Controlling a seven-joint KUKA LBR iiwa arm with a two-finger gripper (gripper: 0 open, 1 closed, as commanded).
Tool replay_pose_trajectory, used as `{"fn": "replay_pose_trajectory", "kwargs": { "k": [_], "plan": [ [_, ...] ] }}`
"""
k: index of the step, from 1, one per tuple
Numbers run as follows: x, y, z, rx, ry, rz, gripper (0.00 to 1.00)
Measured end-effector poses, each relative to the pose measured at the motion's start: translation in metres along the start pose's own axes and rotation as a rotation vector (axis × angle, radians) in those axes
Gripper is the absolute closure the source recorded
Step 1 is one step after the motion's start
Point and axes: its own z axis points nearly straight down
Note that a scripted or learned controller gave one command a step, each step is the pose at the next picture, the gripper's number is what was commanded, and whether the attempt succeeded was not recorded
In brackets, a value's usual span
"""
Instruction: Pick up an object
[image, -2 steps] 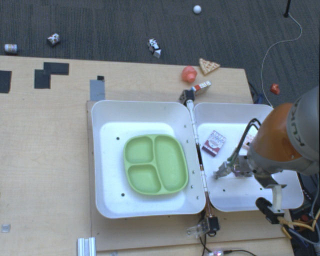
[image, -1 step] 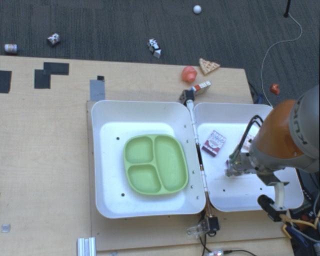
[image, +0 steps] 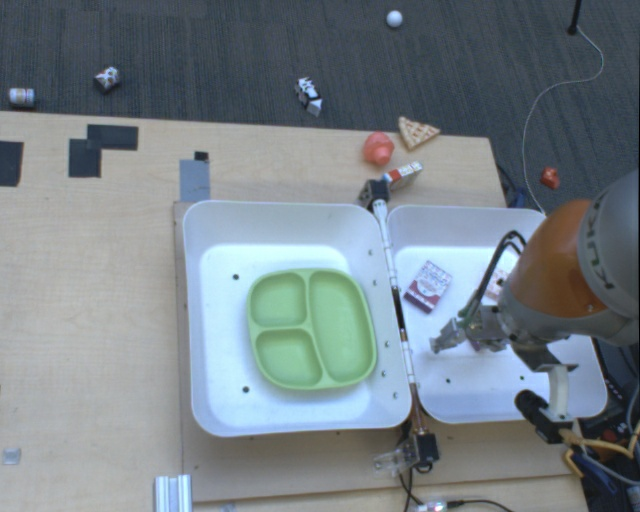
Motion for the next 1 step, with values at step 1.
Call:
{"fn": "replay_pose_trajectory", "kwargs": {
  "k": [1],
  "plan": [
    [0.0072, -0.0058, 0.015, 0.02, 0.01, -0.001, 0.0]
  ]
}}
